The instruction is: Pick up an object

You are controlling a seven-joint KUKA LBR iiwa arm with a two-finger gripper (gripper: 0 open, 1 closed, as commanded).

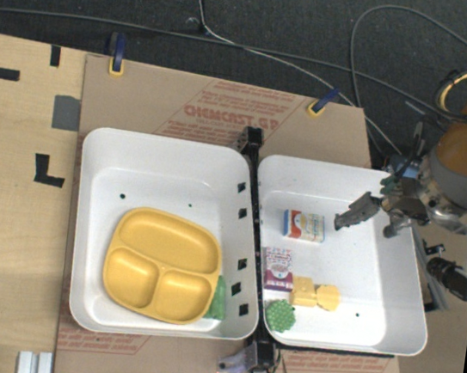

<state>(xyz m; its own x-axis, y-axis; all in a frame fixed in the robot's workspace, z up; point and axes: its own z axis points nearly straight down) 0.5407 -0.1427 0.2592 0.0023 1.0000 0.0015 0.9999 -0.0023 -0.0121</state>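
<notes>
Green and knobbly, a small toy vegetable [281, 316] sits at the near rim of the right bin [386, 330], closest to the camera, with a yellow block-shaped toy [315, 295] just behind it and a dark red packet [277, 265] beside that. Farther back from the green toy lies a small white carton [304, 226] with a red and blue label, flat on its side and standing clear of the others. That carton looks the easiest pick. The tool [371, 214] hangs above the bin to the right of the carton, its 2 dark fingers spread apart with nothing between them. To do this well it should shift left until it centres over the carton, straddle the short sides, then drop straight down. Far left of the green toy, the left bin [92, 204] holds a yellow divided tray [163, 264].
</notes>
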